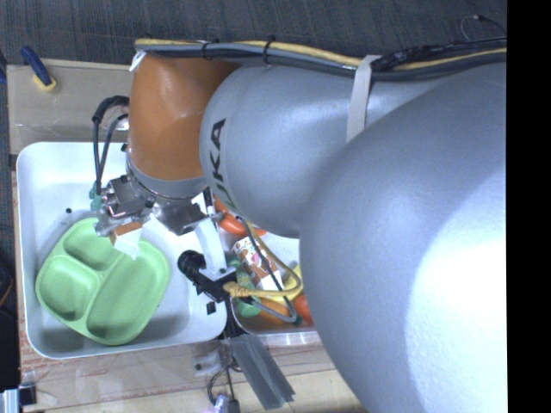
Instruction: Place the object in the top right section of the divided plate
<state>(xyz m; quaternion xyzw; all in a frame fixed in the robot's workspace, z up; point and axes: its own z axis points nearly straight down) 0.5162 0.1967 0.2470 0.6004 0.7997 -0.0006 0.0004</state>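
Note:
A green divided plate lies in the left white bin, towards its front. It has three sections. My gripper hangs low over the plate's upper right rim, under the orange wrist band. A small orange-brown bit shows at the gripper's tip; whether it is held cannot be made out. The arm hides most of the right bin.
In the right bin, between the arm and the bin wall, lie an orange carrot-like piece, a labelled can and another orange item in a grey bowl. A blue clamp sits at the bench's far left corner.

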